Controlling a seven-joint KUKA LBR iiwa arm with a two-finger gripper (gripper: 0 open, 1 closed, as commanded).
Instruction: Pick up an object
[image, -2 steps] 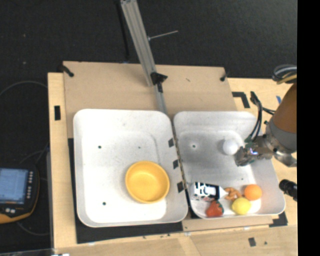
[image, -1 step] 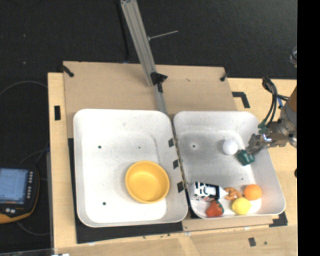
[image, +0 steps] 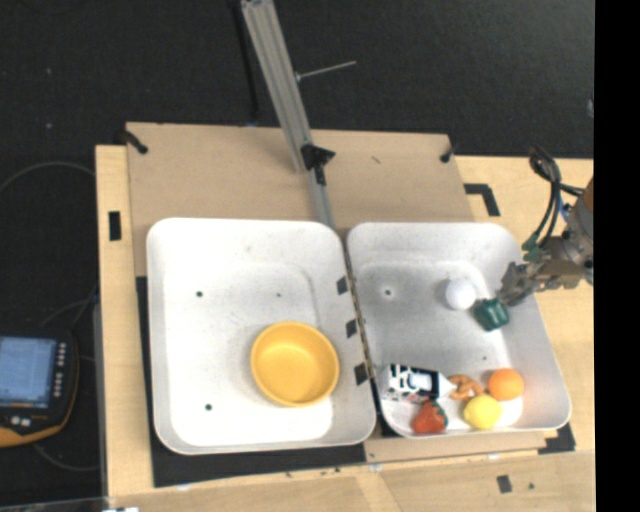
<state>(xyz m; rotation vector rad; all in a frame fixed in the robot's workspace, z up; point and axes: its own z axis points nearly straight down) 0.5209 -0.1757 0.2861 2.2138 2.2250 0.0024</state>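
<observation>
My gripper (image: 507, 290) reaches in over the right rim of the right bin (image: 420, 250). A small dark green object (image: 491, 315) sits right at its tip, touching or nearly touching it; the view is too coarse to tell whether it is gripped. A white ball (image: 460, 294) lies just left of the green object. Along the bin's front edge lie a black and white item (image: 412, 382), a red strawberry (image: 430, 419), a yellow lemon (image: 482, 411), an orange (image: 506, 384) and a small orange piece (image: 461, 386).
The left bin (image: 230, 260) holds a yellow bowl (image: 294, 363) near its front right. A grey metal pole (image: 290, 110) slants from the top down to the seam between the bins. A handheld screen device (image: 35, 385) lies off the bench at the left.
</observation>
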